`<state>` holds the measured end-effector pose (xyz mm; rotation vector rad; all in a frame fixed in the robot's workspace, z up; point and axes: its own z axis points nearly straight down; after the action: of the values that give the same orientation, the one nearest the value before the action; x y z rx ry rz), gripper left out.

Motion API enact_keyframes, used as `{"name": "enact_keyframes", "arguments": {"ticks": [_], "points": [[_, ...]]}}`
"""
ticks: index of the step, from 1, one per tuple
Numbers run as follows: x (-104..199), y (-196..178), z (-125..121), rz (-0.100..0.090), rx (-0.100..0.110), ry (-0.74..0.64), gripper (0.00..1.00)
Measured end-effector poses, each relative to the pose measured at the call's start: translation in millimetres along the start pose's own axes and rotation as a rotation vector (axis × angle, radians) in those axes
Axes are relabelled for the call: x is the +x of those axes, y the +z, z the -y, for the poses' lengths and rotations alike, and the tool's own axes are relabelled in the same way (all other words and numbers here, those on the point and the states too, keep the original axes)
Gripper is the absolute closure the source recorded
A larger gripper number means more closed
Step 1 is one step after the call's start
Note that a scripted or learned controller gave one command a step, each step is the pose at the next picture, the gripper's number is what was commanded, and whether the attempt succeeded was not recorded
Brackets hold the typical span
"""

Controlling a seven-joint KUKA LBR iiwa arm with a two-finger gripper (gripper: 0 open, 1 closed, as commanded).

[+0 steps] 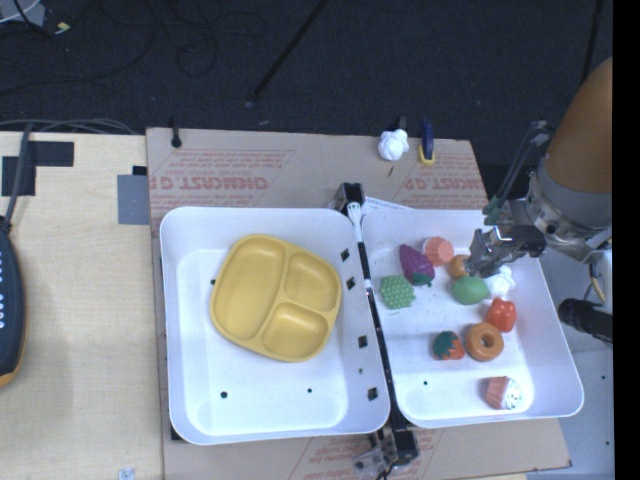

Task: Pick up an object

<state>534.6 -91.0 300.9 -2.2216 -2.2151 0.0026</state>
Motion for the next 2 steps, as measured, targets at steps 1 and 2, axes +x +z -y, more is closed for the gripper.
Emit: {"name": "enact_keyframes", "arguments": {"ticks": [1, 2], "points": [[12, 59, -55, 0.001, 0.000, -0.006, 1.00], [73, -78, 23, -0.002, -0.015, -0.009, 1.00]]}}
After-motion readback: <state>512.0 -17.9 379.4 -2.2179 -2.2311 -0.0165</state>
